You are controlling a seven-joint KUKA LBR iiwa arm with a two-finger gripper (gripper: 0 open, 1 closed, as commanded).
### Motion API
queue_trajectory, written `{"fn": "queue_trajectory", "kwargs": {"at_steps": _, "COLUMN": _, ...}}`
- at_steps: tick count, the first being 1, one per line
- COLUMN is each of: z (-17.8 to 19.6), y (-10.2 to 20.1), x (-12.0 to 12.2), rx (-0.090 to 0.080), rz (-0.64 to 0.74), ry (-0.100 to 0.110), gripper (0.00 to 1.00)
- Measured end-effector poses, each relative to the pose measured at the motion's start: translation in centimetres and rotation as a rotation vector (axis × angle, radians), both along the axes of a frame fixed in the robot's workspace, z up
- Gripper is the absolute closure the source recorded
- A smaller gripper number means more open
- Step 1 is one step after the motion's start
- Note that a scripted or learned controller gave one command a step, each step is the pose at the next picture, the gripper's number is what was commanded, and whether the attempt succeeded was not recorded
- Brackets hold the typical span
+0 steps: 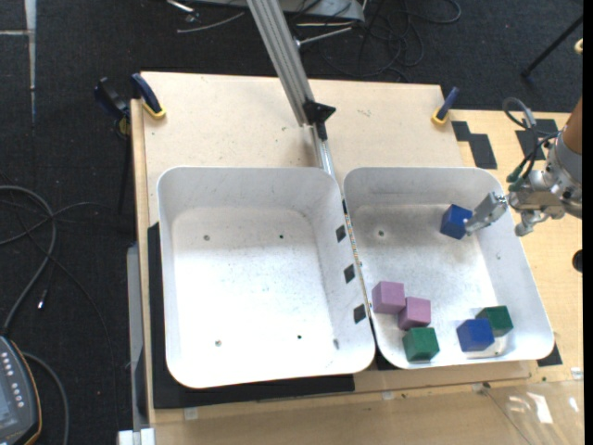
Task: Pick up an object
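Gripper (505, 209) nearing a pick, not lifted yet.
It is hovering right-centre, touching the blue cube (455, 222); grip state: cannot tell.

No text, label, brand or number can be read anywhere

A metal rail (283, 49) is leaning across the table's (232, 123) far edge, clamps (148, 97) gripping both far corners.
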State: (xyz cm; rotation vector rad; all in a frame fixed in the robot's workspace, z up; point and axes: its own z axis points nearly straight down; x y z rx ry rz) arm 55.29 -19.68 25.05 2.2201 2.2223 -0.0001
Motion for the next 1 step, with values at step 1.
{"fn": "queue_trajectory", "kwargs": {"at_steps": 1, "z": -7.17, "y": 4.16, "x": 0.80, "rx": 0.004, "rz": 0.005, "ry": 0.007, "gripper": 0.00}}
